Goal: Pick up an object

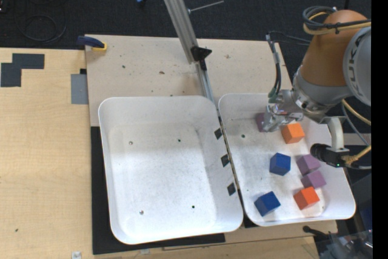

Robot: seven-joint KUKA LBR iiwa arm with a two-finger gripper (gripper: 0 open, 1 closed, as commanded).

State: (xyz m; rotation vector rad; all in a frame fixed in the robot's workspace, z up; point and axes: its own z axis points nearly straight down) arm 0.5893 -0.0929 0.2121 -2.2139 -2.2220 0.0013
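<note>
I have the gripper [277, 113] low in the right bin [242, 115], at its far end, with a small purple block [264, 122] touching its left side. From this slanted view I cannot tell how the gripper is set or whether it has hold of anything; the block looks beside it, not in it. That is the relation I care about: the purple block lies just left and slightly nearer than the gripper. An orange block [293, 132] sits just to the near right. Further toward me are a blue block [279, 164], two purple ones [307, 162] [314, 179], a red-orange block [307, 197] and another blue one [267, 202]. The left bin [109, 112] lies beyond on the desk [139, 63].
</note>
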